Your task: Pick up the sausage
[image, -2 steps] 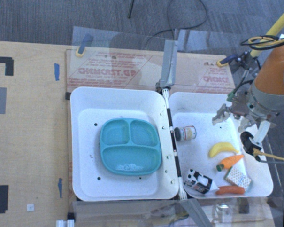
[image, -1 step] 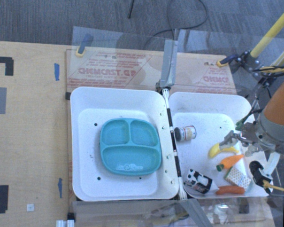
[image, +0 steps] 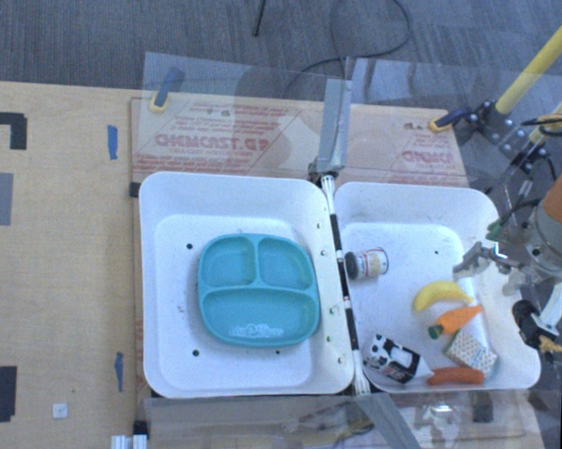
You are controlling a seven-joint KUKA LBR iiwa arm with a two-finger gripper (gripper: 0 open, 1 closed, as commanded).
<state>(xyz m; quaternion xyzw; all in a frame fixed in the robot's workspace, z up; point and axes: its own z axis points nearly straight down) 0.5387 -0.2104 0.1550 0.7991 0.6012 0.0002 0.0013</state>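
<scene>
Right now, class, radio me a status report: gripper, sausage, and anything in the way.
Gripper over right white bin, nothing held. Red-orange sausage lies at bin's near edge, untouched. Patterned wedge, orange carrot and yellow banana crowd beside it.

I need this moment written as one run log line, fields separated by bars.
task: pick up sausage | sausage: lying at right bin front edge, untouched | pincer: above right bin's right side, apart from sausage | teal plate: left bin

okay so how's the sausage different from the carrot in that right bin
The sausage is plain reddish-orange, while the carrot is brighter orange with a green end. The sausage lies nearly level along the bin's near edge; the carrot sits farther back, tilted, just below the banana. Both are small, elongated and lie flat in the right bin.
</scene>
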